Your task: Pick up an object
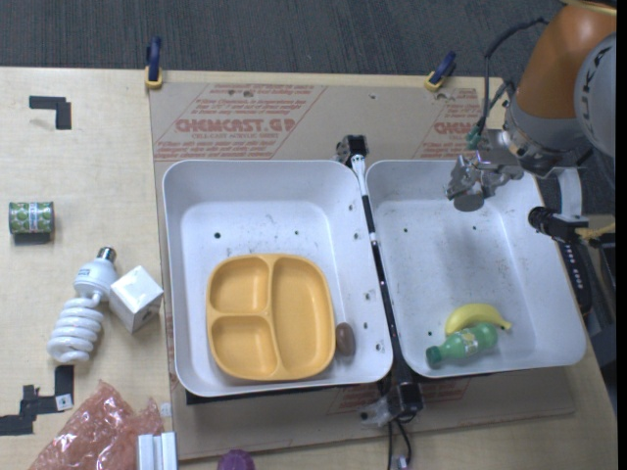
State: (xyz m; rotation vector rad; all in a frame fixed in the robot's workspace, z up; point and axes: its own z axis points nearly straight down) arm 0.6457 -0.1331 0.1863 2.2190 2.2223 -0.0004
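I see the gripper [468, 192] above the far part of the right bin [549, 351]; I cannot tell its state from this angle. The yellow banana [477, 317] and the green bottle [462, 347] lie touching each other at the near edge of that bin, well apart from the gripper. In the left bin [186, 262] rest a yellow divided plate [269, 315] and, just beside it, a small brown object [345, 338].
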